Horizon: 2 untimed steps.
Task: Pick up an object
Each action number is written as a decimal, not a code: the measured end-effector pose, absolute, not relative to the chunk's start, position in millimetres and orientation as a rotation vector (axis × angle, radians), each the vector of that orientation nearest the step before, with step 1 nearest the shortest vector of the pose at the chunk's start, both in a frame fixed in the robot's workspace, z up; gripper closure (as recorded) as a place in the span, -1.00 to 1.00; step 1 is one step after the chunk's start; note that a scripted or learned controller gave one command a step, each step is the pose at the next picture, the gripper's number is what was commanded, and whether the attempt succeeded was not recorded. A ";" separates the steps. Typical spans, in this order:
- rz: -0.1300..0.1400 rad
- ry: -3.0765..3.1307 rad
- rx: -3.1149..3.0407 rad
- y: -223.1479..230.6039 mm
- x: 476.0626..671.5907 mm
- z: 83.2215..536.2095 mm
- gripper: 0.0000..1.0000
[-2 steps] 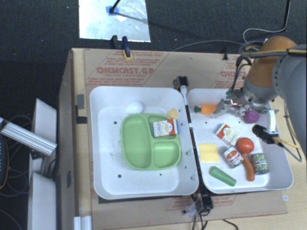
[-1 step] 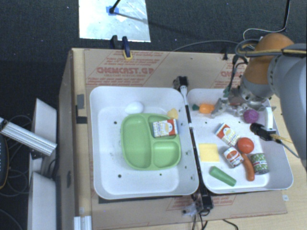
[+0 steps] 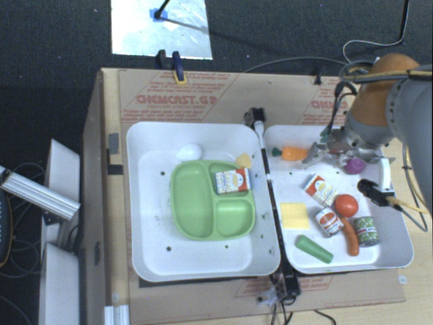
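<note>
Left bin (image 3: 145,249): green tray (image 3: 211,202), carton (image 3: 231,181) on it. Right bin (image 3: 399,246): tomato (image 3: 346,204), cans, green block (image 3: 313,248). Tool (image 3: 323,149) near carrot (image 3: 295,154), grip unclear.

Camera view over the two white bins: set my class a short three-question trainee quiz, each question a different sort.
1. True or false: the green divided plastic tray lies in the right white bin.
2. The small red-and-white carton rests on: A) the tray B) the flat yellow square C) the bench.
3. Which round red item lies nearest the green-labelled can?

Key: 1 false, the left white bin; 2 A; 3 the red tomato.
</note>
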<state>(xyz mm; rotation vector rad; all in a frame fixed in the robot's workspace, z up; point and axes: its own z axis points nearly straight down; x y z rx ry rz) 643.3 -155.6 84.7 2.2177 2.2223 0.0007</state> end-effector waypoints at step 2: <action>0.001 2.222 2.219 -162.6 600.6 84.5 -1.00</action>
